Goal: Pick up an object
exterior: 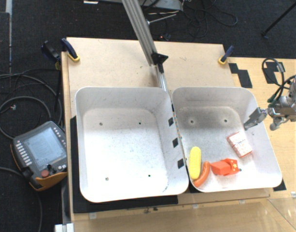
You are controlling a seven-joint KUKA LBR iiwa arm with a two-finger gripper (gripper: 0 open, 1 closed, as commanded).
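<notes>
**Gripper at the right bin's rim, 4 objects waiting below**

The gripper sits at the far right edge of the right bin, just over its rim. 2 fingers show, spread apart with nothing between them, so it is released and holding nothing. Behind it, the wrist runs off toward the bench's right side.

Taking the right bin as the landmark: all 4 objects lie in its near half. Closest to the gripper is a small white and red box, against the bin's right wall, just below the fingers. Further toward the bin's near edge sits an orange-red block. Beside that, near the bin's left wall, lie a yellow banana-like piece and an orange-red sausage-shaped piece, touching each other. The left bin adjoins the right bin along that left wall.

The box looks the likeliest pick. Judging by its looks, it is light, stiff cardboard with flat faces, which should hold well if the fingers close across its 2 narrower sides. It lies tilted against the sloping wall, so one finger may foul the bin. The rounded yellow piece would probably be smoother and could roll; its neighbour crowds 1 side.
</notes>
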